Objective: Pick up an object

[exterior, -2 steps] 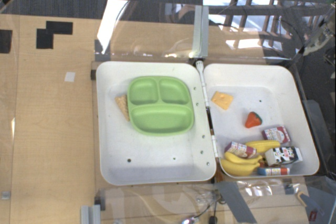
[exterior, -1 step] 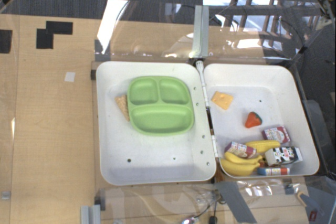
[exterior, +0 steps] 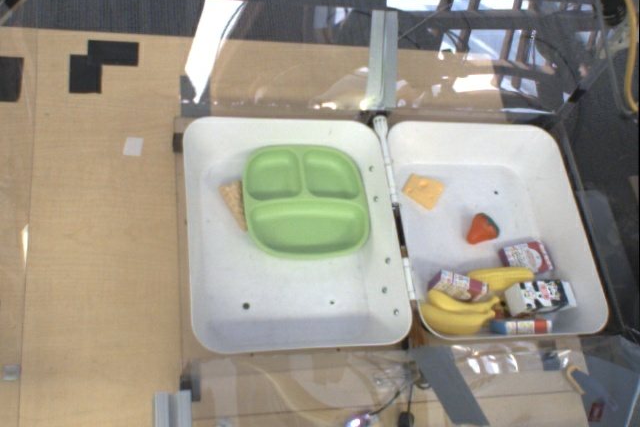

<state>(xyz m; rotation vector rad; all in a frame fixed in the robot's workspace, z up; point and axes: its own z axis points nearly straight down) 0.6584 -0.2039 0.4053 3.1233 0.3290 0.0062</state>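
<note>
Green plate (exterior: 304, 201) beside cracker (exterior: 233, 204)

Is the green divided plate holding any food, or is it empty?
Empty: all three compartments of the green plate show bare green.

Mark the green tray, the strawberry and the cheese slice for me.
green tray (exterior: 305, 225), camera view, floor of its large lower compartment.
strawberry (exterior: 482, 229), camera view, middle of its red body.
cheese slice (exterior: 424, 191), camera view, centre of its orange face.
</note>
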